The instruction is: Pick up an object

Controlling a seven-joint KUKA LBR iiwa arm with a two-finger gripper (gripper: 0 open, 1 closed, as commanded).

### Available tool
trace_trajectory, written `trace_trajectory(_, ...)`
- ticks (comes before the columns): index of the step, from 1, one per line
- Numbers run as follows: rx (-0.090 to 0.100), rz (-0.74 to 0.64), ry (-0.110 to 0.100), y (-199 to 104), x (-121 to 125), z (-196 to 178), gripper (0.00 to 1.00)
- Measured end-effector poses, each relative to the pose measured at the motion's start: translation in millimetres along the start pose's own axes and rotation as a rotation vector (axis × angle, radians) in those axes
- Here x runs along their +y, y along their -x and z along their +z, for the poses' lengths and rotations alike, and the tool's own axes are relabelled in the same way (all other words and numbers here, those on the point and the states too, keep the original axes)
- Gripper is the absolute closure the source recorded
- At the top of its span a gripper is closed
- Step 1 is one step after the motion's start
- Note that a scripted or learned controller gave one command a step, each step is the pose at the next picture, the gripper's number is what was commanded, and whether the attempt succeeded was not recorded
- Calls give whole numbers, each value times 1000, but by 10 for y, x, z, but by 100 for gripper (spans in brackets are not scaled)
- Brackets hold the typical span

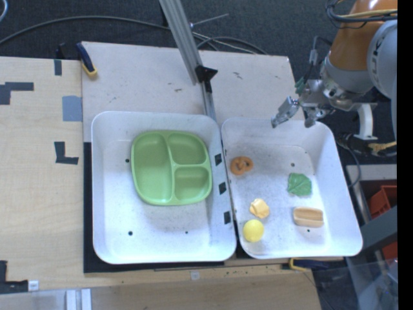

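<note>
1. Gripper (295, 115) hangs over far edge of right bin (335, 173), fingers apart, nothing between them. Arm (361, 44) comes in from the right.
2. Step, as I read it: approach, pre-grasp. No object reached yet.
3. All candidates lie in right bin, on the near side of gripper: pretzel (241, 166) closest, toward the left bin; green leaf (299, 185) roughly straight nearer; yellow chip (259, 208) and lemon (253, 230) further on; bun (308, 217) near-right.
4. Likely target pretzel or leaf, can't tell which. Next move calls for travel inward over the bin floor, then descent w/ fingers straddling the item.
5. Axes: bun long axis runs left-right in view, so fingers should close across its short side. Pretzel and lemon roundish, no clear axis. Leaf irregular, lies flat.
6. Left bin (110, 237) holds green tray (171, 167), well apart from gripper.
</note>
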State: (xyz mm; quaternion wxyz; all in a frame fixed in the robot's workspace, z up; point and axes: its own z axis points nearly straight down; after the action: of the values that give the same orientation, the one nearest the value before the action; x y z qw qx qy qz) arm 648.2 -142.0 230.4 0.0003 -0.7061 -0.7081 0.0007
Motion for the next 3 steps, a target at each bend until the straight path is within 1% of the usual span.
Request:
trace_trajectory(1, -1, 0, 0, 2, 0, 0, 0)
trace_trajectory(2, 0, 0, -6, -29, 40, 632, 0)
trace_trajectory(3, -1, 0, -4, -22, 88, 1091, 0)
